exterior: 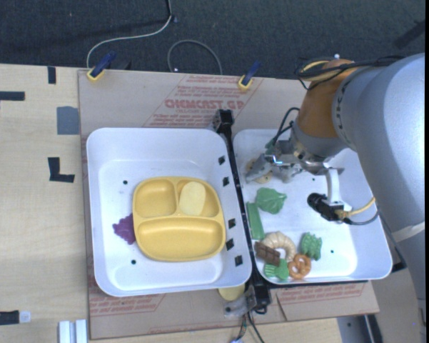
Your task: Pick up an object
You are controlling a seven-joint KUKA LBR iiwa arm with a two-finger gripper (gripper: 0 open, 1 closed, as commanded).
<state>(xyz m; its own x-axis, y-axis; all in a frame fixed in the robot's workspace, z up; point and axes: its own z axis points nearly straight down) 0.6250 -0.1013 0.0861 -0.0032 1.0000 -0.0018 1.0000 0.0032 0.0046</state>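
The gripper is lowered into the far-left part of the right bin, just beside the divider; its finger state cannot be told. A green leaf toy lies just near of it, with a green strip, doughnut, pretzel and green piece crowded at the near edge. Open floor is left at the bin's right, while the left bin is occupied by a yellow divided plate and a purple toy.

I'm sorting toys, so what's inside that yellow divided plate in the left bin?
The yellow plate holds a pale yellow oval piece in its upper right compartment. A purple toy pokes out beside its left edge; how far it reaches under the plate is hidden.
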